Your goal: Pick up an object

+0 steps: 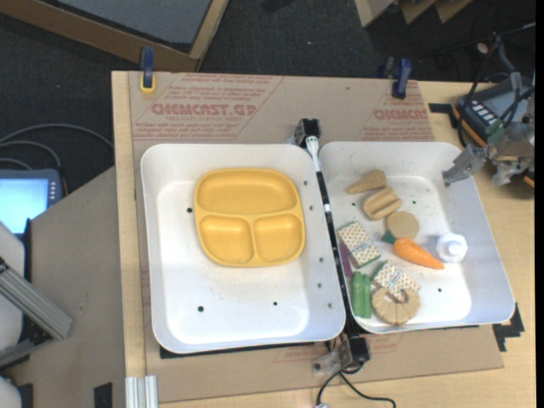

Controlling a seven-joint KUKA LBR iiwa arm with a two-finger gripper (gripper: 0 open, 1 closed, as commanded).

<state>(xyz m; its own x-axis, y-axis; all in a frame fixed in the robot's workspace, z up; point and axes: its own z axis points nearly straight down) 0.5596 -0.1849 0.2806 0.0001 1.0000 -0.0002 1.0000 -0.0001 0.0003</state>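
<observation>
Carrot [417, 253] among crowded right-bin items; gripper [460, 169] at rim, grip state unclear.

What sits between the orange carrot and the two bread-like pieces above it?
A round tan disc lies between the carrot and the bread-like pieces, seen from the overhead camera.

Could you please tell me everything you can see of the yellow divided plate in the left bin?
The yellow divided plate is a rounded rectangle that looks like matte plastic, with three compartments: one long one along its far side and two smaller ones along its near side. All three look bare. It lies flat and right side up on the floor of the left bin, toward the far half and roughly centred between the side walls. Nothing touches it besides the bin floor.
</observation>
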